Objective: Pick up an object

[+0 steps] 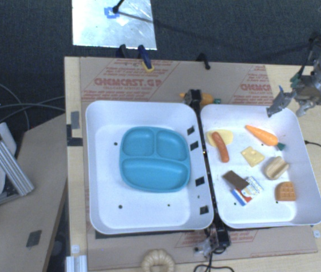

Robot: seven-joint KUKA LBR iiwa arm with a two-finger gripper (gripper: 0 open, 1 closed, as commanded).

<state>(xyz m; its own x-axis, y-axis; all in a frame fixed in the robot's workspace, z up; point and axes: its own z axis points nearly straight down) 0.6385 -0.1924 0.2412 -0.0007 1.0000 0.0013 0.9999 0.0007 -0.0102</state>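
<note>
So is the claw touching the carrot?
Apart. The camera view shows the gripper above the right bin's far rim, with white bin floor between it and the carrot.

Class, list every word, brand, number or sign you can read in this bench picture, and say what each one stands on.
"CHEMCAST GP" in red on the brown board under the bins, left of the clamp.
The same red print repeats on the board's right side, mirrored or upside down and too blurred to read for sure.
The small packet in the right bin bears print too small to read.
</note>
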